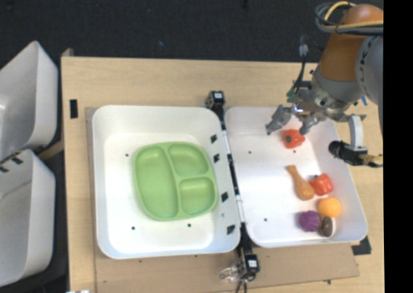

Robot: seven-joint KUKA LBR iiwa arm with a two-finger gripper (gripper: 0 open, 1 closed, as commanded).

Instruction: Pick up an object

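Your gripper (292,124) hangs over the far part of the right bin (271,221) with its two fingers spread apart and nothing between them. Just below its fingertips, a small red pepper-like toy (293,139) lies on the bin floor. Nearer you lie a tan gourd (299,182), a red-orange piece (322,184), an orange ball (330,207), a purple piece (309,221) and a small brown piece (326,226). The left bin (113,233) holds a green divided plate (174,180).

A robotics lab: bench (77,156) with two white bins (116,233).
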